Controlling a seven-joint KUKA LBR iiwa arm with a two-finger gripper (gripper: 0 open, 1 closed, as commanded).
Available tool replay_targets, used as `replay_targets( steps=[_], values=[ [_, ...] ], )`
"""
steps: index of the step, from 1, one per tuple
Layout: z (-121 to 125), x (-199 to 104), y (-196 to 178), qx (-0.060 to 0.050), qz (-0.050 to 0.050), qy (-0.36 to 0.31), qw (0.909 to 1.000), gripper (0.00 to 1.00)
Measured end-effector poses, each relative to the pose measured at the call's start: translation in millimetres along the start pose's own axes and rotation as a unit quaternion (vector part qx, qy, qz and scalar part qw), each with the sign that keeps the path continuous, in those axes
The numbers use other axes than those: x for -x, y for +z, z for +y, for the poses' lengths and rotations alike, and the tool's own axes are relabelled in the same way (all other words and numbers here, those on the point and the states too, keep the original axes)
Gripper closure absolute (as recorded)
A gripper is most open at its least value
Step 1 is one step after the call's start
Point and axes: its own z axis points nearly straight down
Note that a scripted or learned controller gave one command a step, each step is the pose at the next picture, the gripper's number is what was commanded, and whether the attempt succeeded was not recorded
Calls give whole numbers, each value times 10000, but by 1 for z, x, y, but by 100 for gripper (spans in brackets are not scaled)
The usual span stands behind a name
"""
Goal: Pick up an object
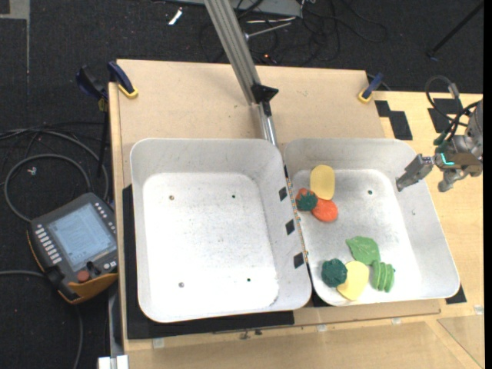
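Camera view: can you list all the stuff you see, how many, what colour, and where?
white bins: 2, white, side by side on the bench
yellow toys: 2, yellow, right bin, one at the back, one at the front
orange toy: 1, orange-red, right bin, below the back yellow one
dark green toys: 2, dark green, right bin, near the divider
light green toys: 2, light green, right bin front
control pendant: 1, grey and orange, floor at left
clamps: 2, blue and yellow, bench back corners
gripper: 1, grey, above right bin's right rim
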Motion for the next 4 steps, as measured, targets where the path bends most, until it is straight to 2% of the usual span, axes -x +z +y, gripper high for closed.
replay_targets(
  steps=[1,2,3,4],
  values=[
    [-10,-1,56,-28,7,17,10000,0],
    [-3,0,116,-25,8,15,10000,0],
    [-6,4,178,-30,10,18,10000,0],
    [-4,4,164,8,-2,18,10000,100]
  ],
)
